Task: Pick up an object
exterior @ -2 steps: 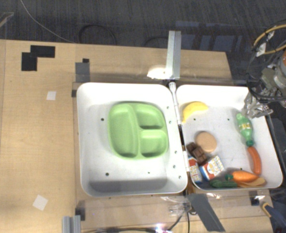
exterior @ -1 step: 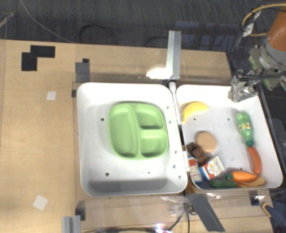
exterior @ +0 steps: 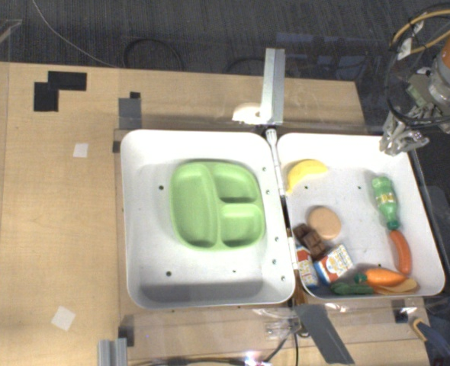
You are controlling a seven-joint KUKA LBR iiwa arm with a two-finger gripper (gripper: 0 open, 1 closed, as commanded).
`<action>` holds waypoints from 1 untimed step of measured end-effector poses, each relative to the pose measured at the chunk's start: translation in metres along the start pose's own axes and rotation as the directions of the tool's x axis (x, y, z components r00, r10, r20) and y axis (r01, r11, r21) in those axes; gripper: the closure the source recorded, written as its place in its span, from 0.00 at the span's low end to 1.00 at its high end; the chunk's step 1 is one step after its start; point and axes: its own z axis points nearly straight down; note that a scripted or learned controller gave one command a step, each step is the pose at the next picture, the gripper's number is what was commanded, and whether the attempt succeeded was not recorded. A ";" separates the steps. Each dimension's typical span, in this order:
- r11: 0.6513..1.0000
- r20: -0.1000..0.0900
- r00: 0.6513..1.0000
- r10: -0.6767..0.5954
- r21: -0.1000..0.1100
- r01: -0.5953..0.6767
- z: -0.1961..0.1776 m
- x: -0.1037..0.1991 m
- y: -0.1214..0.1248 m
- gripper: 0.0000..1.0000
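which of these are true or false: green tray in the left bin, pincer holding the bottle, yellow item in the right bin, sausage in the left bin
1. The green divided tray lies in the left bin. True.
2. The pincer holds the green bottle. False: it hangs over the right bin's far right corner, apart from the bottle.
3. The yellow item lies in the right bin. True.
4. The orange sausage lies in the left bin. False: it lies in the right bin, near its right wall.
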 end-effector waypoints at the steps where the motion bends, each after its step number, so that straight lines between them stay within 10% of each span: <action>1: 0.942 0.000 0.942 -0.335 -0.002 0.335 0.016 0.042 0.028 1.00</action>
